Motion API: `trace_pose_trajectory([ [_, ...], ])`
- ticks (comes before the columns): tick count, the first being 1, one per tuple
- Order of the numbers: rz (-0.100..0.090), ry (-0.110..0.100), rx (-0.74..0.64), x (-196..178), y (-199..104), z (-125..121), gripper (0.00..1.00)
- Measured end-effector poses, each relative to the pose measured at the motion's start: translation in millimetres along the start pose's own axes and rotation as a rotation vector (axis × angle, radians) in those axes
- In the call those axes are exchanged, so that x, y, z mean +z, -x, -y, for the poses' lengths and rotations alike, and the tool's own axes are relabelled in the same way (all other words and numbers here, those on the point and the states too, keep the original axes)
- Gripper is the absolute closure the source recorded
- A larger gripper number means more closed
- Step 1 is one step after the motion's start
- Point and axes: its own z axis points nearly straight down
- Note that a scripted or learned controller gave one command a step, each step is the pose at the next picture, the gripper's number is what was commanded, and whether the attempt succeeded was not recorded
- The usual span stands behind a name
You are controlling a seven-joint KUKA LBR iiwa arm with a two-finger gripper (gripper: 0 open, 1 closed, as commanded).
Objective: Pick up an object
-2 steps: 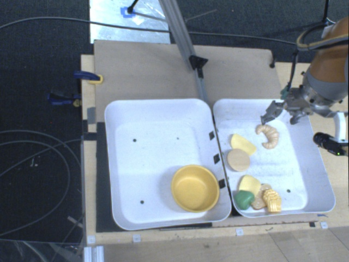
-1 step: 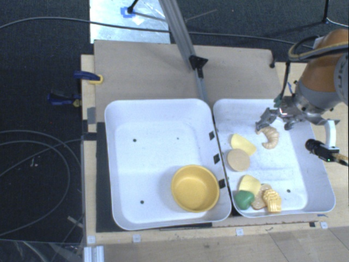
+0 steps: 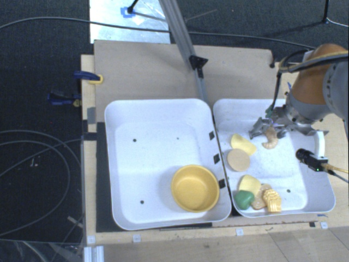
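Pincer (image 3: 265, 130) is down in the right bin (image 3: 322, 195), near its far edge, fingers spread apart. A tan curved piece (image 3: 270, 141) lies just at the fingertips, maybe touching one, but not visibly between them, so no hold that I can confirm.

Rest of the right bin: pale yellow piece (image 3: 242, 143) and tan disc (image 3: 238, 160) near the left wall; at the near edge a cluster of another yellow piece (image 3: 248, 183), green piece (image 3: 244, 200) and a ridged yellow-orange piece (image 3: 272, 200), all packed touching. Left bin (image 3: 125, 119) has a yellow bowl (image 3: 194, 187) in its near right corner.

Step, as I read it: final approach on a grasp, target most likely the tan curved piece. Not closed, not lifted.

Next move needs: fingers straddling the piece, not sitting beside it, then close and lift straight up. The piece is small, curved and low, so it could squirt out sideways on closing. It lies well apart from the others, so little risk of a double pick.
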Motion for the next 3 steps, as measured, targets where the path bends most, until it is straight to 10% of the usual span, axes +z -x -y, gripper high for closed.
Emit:
trace_pose_trajectory([
  [1, 0.001, 0.006, 0.000, -14, 1, -2, 1.00],
  [3, 0.002, 0.009, -0.004, -122, 10, -6, 1.00],
])
